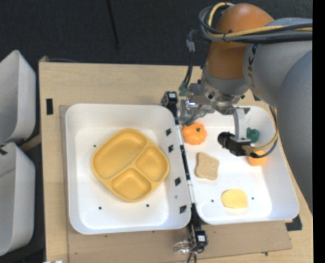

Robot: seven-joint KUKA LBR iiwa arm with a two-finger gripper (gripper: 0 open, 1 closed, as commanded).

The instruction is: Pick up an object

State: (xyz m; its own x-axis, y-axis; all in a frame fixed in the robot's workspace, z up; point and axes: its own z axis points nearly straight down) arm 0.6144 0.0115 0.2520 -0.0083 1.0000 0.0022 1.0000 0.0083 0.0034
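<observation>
Camera view, looking down at a slant: we list a wooden bench [52, 163] bearing two shallow white bins side by side.

Left bin [80, 212]: we count one yellow divided plate [130, 164] with three compartments, lying flat near the bin's middle.

Right bin [272, 201]: we count a small orange pumpkin-shaped toy [194, 133] at the upper left corner of the bin, close to the wall shared with the left bin; a tan slice of toast [207, 166] below it; a pale yellow rounded piece [234, 199] nearer the bin's front; and an orange item [257, 158] with a green piece [252, 134] just above it toward the right side, partly hidden by black hardware of the arm, so we cannot tell what they are.

Arm [272, 53]: grey with an orange band, reaching in from the right over the upper part of the right bin. Its gripper [194, 113] hangs just above the pumpkin-shaped toy. We cannot tell from this angle whether it is apart, together, or touching the toy.
</observation>
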